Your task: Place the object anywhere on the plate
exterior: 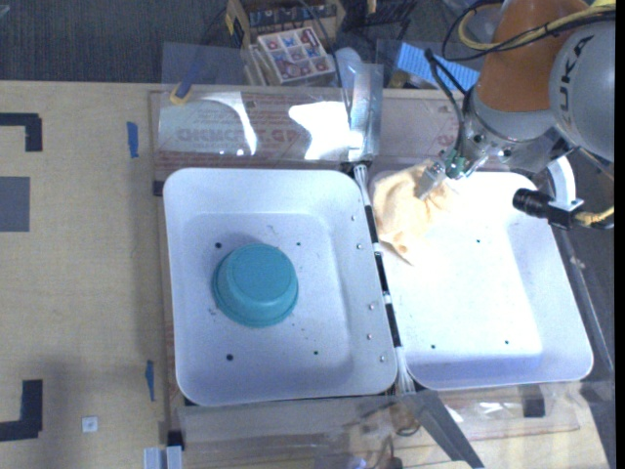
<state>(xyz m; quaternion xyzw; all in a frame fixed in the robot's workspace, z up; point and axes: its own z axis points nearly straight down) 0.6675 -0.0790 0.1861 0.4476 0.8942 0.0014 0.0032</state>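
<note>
A teal round plate [256, 283] sits in the middle of the left bin [186, 213]. A pale yellow, soft-looking object [398, 215] lies crumpled in the far left corner of the right bin [488, 301], against the wall between the bins. My gripper [439, 176] reaches down from the upper right and sits at the object's far upper edge, touching or just over it. The arm's orange band [518, 37] is above it.
The divider rim [376, 252] between the two bins runs beside the yellow object. A black cable end [532, 203] hangs over the right bin's far right side. Boxes and clutter [293, 42] stand beyond the bins.
</note>
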